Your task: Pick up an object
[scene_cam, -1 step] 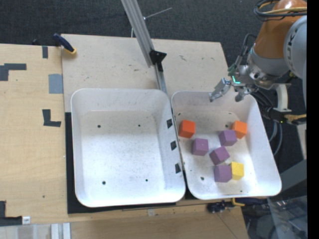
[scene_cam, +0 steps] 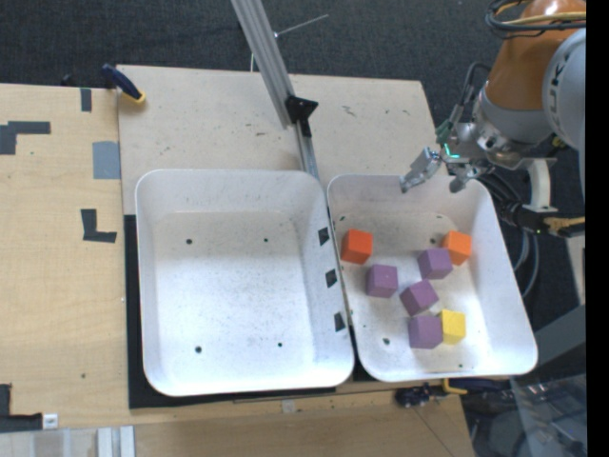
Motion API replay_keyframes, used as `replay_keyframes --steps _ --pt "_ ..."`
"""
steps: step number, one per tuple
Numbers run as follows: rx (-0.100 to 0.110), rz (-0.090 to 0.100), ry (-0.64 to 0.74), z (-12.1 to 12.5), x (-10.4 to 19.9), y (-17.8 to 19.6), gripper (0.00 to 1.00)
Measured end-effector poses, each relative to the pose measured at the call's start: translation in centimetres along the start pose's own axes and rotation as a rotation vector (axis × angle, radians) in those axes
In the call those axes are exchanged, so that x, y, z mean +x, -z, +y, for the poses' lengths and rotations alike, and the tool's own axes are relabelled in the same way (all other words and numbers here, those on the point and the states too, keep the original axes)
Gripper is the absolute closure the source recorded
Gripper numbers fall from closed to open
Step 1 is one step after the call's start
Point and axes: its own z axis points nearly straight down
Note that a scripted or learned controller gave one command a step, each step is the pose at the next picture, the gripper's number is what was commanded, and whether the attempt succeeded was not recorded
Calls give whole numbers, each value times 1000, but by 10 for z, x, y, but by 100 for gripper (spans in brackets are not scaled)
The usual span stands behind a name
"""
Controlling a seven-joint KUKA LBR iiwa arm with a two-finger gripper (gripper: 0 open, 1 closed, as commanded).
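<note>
The bench [scene_cam: 228, 112] was pale wood with grey and black tape marks on its left part, dark carpet behind it, and a slanted metal rail [scene_cam: 269, 50] ran down to the seam between the two white bins — the left bin [scene_cam: 152, 255] and the right bin [scene_cam: 500, 255]. The gripper [scene_cam: 436, 173] hung over the right bin's far rim with its fingers spread apart, nothing between them. In that bin lay the blocks — an orange one [scene_cam: 357, 247] nearest the seam, another orange [scene_cam: 458, 247], four purple [scene_cam: 382, 280] and a yellow [scene_cam: 453, 327].
</note>
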Motion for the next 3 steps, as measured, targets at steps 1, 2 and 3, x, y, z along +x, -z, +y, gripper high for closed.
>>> replay_keyframes --steps 1,2,3 --pt "6 0 -1 0 0 -65 0" --pt "7 1 -1 -2 0 -130 0" --pt "2 0 -1 -2 1 -135 0"
